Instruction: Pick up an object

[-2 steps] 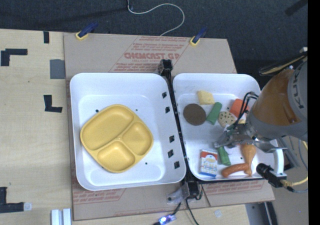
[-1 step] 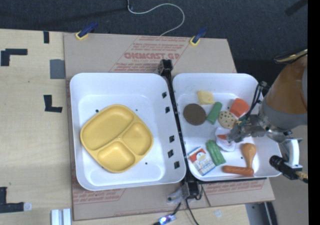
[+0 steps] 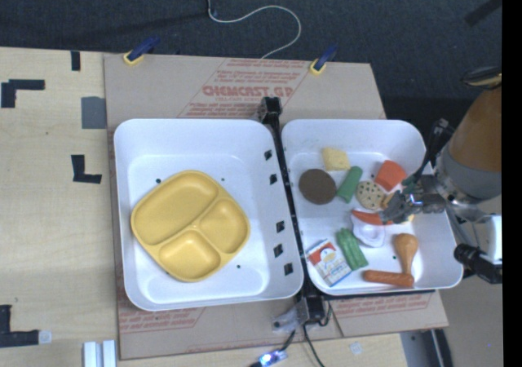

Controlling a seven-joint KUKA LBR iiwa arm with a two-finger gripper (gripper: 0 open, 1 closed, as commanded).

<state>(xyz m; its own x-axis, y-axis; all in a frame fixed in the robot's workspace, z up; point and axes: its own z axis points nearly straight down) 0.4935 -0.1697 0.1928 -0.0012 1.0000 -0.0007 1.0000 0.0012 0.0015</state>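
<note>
We see a yellow divided plate point(image 3: 190, 225) in the left bin point(image 3: 130, 145); the right bin point(image 3: 408, 133) holds toy food: a brown disc point(image 3: 317, 186), green pieces, an orange block point(image 3: 391, 174), a carrot point(image 3: 388, 278). The claw point(image 3: 397, 205) hangs low over the red-and-white piece point(image 3: 369, 225); we cannot tell its opening

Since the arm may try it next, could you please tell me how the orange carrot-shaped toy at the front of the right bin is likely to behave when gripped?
The orange carrot-shaped toy looks smooth and tapered, so it may slip out of a pinch. Its rounded body lies flat, so it could roll if nudged. It rests close to the right white bin's front wall, probably leaving little finger room.
</note>
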